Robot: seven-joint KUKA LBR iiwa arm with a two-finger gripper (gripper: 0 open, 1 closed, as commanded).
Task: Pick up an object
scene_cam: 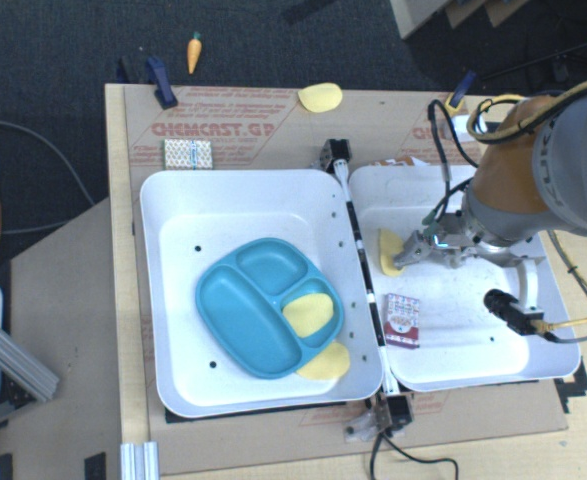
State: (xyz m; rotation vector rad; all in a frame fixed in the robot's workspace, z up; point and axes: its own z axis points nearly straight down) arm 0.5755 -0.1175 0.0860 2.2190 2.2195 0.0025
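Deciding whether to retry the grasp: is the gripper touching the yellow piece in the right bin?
Cannot tell. In the camera view the gripper sits right at the edge of the yellow piece, and from this slanted angle neither contact nor a gap shows plainly.

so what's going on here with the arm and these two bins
A grey robot arm reaches into the right bin, its gripper low beside a yellow piece near the bin's left wall. A small red and white packet lies nearby, untouched. In the left bin, a blue divided plate holds one yellow item, with another at its edge. Nothing looks lifted yet.
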